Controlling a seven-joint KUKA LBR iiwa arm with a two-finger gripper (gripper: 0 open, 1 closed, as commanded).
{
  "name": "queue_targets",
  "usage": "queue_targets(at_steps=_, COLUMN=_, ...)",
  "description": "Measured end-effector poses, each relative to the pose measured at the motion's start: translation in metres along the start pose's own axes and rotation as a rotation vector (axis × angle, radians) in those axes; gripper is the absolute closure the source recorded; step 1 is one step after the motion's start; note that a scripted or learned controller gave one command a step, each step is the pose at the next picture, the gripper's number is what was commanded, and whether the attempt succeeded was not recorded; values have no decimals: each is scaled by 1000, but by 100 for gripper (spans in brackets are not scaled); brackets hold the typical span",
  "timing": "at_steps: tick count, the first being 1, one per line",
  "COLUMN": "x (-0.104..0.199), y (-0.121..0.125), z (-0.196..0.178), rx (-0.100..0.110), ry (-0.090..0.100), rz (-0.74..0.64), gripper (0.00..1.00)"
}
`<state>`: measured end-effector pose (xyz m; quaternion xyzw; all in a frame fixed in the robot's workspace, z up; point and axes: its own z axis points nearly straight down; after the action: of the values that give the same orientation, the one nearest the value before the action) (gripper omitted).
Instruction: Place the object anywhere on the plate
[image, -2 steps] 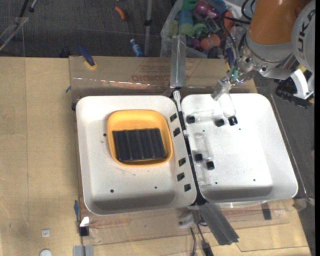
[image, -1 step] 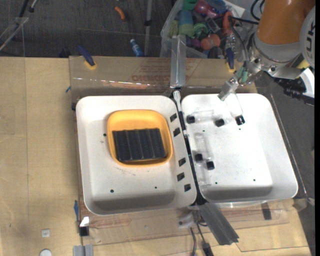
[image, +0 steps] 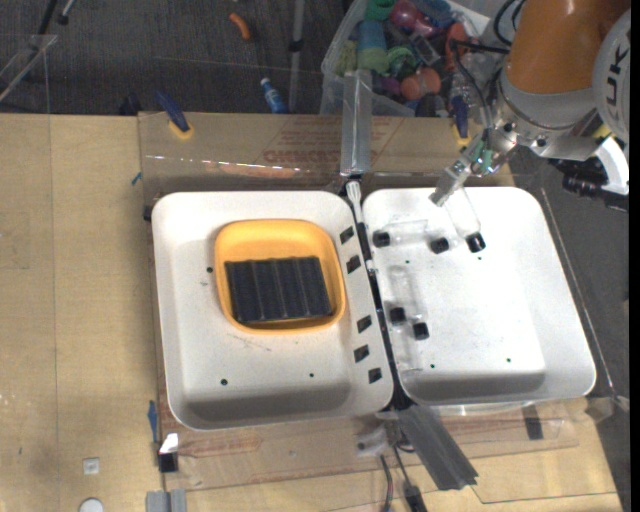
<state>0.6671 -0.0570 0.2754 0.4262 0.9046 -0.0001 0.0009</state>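
On the wooden counter (image: 60, 300) two white bins sit side by side. The left bin (image: 180, 330) holds an orange plate (image: 228, 242), and the task's thing, a dark ribbed slab (image: 278, 288), lies flat inside the plate's rim, covering most of its floor. The slab's long axis runs across the view from left to right, and its ribs run near to far. It looks fully seated on the plate, with no edge over the rim, so I judge the placing is already done.

In the right bin (image: 530, 320), a few small clear pieces with black tips (image: 440, 244) lie scattered over its far half and along the divider; what they are is too faint to tell.

Farther back, the end effector (image: 468, 168) hangs over the far edge of the right bin, below the orange band of the arm (image: 555, 45). I cannot tell whether it is spread or pressed together, and nothing is visibly caught in it. From there the slab lies to the view's left and nearer, across the divider and well apart. Any further move toward it would have to cross into the left bin.

Beyond the bins stands a tub of coloured toys (image: 410, 40).
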Motion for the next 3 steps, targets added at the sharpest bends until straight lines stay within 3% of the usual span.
queue_targets(at_steps=2, x=-10, y=-13, z=4, rx=0, ry=0, rz=-146, gripper=100)
queue_targets(at_steps=3, x=-23, y=-24, z=-29, rx=-4, ry=-5, rz=-290, gripper=100)
